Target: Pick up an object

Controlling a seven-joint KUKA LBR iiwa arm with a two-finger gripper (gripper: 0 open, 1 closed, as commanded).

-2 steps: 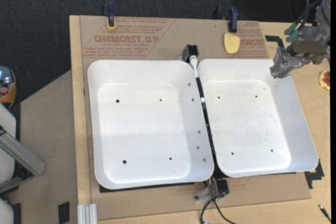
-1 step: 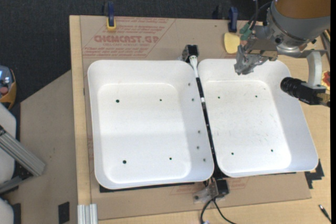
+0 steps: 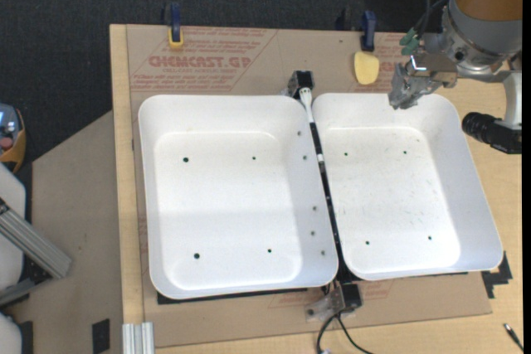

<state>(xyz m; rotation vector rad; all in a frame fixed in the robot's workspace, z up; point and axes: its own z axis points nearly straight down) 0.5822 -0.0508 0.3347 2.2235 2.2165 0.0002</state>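
Note:
A small pale yellow object lies on the cardboard-covered bench just behind the right bin, outside it. My gripper hangs at the back rim of the right bin, a short way to the right of the yellow object and apart from it. I see nothing held under the gripper. The grey wrist with its orange band rises toward the upper right corner.
The left bin sits beside the right one, with a black strip between them. Two blue clamps hold the board's back edge. A black fitting juts in at the right.

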